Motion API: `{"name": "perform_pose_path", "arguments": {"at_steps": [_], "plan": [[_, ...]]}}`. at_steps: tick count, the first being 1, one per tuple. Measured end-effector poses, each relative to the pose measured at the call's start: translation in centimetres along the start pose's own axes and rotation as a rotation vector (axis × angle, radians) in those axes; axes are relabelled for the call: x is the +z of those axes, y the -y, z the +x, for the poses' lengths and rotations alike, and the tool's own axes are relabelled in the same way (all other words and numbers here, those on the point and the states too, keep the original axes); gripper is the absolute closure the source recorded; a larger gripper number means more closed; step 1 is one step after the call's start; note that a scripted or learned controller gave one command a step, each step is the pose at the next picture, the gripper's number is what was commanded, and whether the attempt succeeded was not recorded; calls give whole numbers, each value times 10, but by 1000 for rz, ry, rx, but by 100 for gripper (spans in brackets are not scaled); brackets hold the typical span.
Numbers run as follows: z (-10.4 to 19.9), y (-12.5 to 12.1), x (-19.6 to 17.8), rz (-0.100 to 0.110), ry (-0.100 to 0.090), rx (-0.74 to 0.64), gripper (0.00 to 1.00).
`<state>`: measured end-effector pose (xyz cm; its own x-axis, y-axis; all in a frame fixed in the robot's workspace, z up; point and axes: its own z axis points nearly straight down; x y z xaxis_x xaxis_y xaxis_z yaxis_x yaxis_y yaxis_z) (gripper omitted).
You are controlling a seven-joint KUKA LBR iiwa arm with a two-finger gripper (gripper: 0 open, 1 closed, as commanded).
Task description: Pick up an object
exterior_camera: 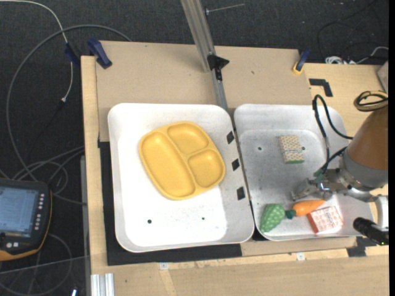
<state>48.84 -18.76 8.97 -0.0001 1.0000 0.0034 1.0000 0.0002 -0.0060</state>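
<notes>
Orange carrot (307, 207) just below low-reaching arm (370, 153), right bin (271, 122).

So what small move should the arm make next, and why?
Probably lower a little onto the toy carrot: the gripper sits right above it in the right bin, and the carrot lies on the bin floor, apparently not yet lifted.

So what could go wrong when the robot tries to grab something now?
1. The gripper sits just above the orange carrot, which lies close beside the green toy and the red-and-white packet. It might bump or catch a neighbour instead.
2. The carrot looks round and smooth, so it may slip or roll away.
3. These things lie near the right bin's front wall, leaving little room.
</notes>
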Motion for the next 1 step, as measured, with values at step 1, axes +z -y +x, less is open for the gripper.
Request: {"name": "perform_pose_path", "arguments": {"at_steps": [1], "plan": [[0,-2,-14,-7,2,-1,100]]}}
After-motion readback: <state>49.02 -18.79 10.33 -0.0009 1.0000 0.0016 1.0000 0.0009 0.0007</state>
